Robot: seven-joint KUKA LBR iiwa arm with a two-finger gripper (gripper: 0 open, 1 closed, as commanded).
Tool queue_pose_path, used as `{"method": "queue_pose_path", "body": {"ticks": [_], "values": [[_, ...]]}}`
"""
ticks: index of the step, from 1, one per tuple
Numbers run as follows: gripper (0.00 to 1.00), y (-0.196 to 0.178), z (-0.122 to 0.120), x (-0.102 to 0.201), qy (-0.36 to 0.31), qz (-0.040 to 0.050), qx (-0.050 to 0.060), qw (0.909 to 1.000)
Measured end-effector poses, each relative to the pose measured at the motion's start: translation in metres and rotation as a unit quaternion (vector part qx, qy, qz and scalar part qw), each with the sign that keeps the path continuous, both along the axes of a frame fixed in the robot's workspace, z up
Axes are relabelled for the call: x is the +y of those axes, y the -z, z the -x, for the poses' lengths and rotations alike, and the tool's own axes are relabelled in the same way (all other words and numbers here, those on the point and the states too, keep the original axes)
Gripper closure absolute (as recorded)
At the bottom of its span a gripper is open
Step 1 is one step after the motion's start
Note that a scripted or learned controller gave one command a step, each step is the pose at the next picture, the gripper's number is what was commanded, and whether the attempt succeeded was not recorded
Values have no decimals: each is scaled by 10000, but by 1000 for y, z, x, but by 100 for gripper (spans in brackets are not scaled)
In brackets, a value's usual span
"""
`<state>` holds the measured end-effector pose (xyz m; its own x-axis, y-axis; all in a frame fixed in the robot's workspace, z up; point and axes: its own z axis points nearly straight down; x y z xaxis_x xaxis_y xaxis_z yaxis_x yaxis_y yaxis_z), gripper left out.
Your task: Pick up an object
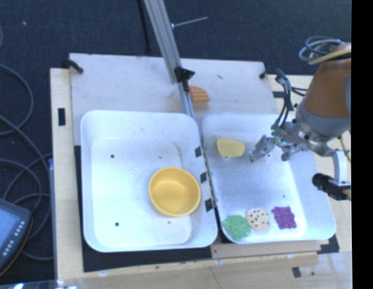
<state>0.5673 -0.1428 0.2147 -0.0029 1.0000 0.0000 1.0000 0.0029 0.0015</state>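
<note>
In the right bin (307,185), a pale yellow piece (231,147) lies at the far left. Along the near edge sit a green item (236,226), a round speckled cookie (257,219) and a purple grape bunch (284,217). My gripper (275,151) hangs over the far part of this bin, just right of the yellow piece and apart from it. It is open, with nothing between its fingers. A yellow bowl (174,191) stands upright in the left bin (102,161).
A slanted metal pole (168,47) rises from the far edge between the bins. An orange object (199,95) lies on the bench behind them. Cables and a black fitting (328,184) hang at the right bin's right rim.
</note>
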Motion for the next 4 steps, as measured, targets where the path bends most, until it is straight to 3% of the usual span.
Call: {"method": "queue_pose_path", "body": {"ticks": [1,3,4], "values": [[0,0,0,0,6,0,-2,10000],[0,113,10,0,22,6,29,10000],[100,99,7,-1,53,6,-15,10000]]}}
